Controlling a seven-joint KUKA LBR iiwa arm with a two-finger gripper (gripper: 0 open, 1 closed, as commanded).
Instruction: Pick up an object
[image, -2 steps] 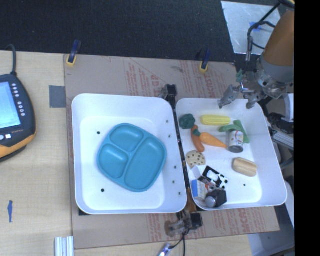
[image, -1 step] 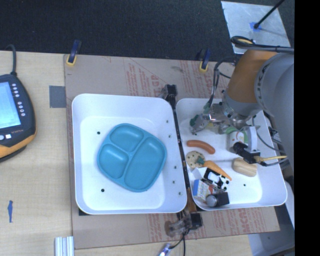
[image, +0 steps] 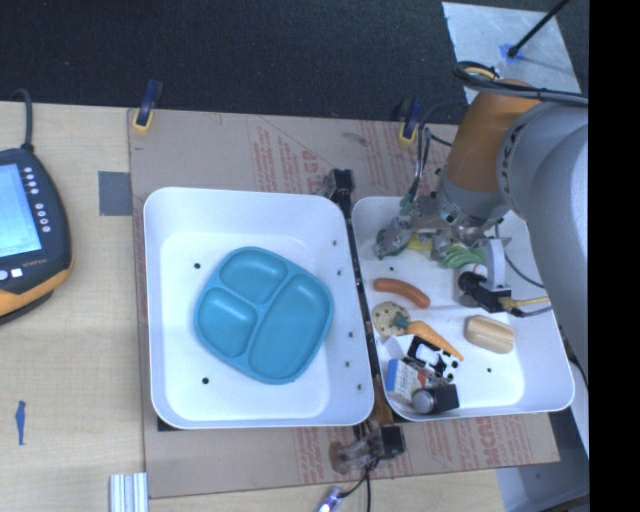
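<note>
My gripper (image: 432, 238) is low over the far end of the right bin (image: 545, 372), under the grey arm with the orange band. A green object (image: 462, 256) lies right beside it on its right; whether it is held I cannot tell. Nearer in the same bin lie a brown sausage (image: 401, 291), an orange carrot (image: 434, 338), a round tan disc (image: 387, 318), a beige bread roll (image: 489, 334), a black-and-white item (image: 428, 357) and a small dark cylinder (image: 430, 400).
The left bin (image: 170, 300) holds a blue divided plate (image: 264, 314). A handheld pendant (image: 25, 230) lies on the bench at far left. Clamps (image: 146, 108) pin the cardboard sheet at the back edge.
</note>
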